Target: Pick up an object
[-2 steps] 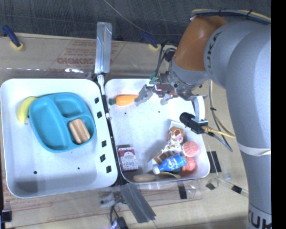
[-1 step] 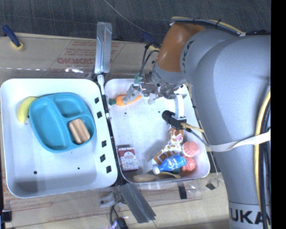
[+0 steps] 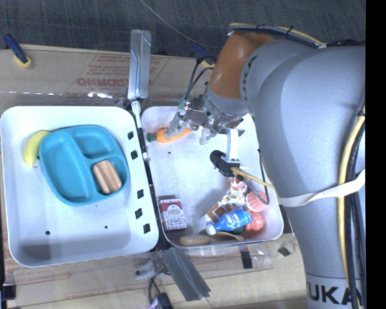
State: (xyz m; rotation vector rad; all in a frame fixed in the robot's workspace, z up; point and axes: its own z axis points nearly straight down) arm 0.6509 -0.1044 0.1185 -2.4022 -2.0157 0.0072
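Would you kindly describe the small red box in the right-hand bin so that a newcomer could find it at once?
Start at the right white bin, the one the grey arm reaches into, and follow its left wall toward the near edge. There, flat on the floor, lies the small red box with a pale label. It is the one squared, boxy item, apart from the heap of toys in the near right corner.

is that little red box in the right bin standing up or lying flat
Lying flat. The red box rests on the floor of the right bin with its printed face up, near the divider.
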